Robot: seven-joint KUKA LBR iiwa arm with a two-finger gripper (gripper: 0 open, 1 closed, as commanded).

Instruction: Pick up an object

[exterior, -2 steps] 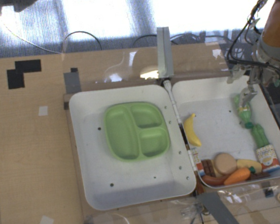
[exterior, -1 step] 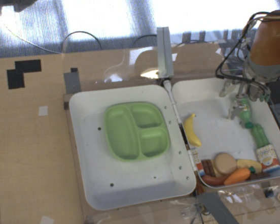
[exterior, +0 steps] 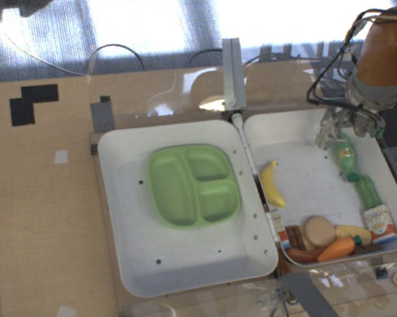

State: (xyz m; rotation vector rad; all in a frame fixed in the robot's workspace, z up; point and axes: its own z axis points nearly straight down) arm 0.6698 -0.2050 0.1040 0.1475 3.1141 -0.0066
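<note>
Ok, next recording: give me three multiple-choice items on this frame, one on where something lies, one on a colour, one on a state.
1. Where does the green divided plate lie?
A. left bin
B. right bin
C. on the bench outside the bins

2. What colour is the banana?
A. red
B. yellow
C. blue

3. How does the green bottle stand?
A. upright
B. lying on its side
C. stacked on the plate

Answers:
1. A, the plate sits in the middle of the left bin.
2. B, it is plainly yellow, near the bins' divider.
3. B, it lies flat on the floor of the right bin, just below the gripper.
</note>
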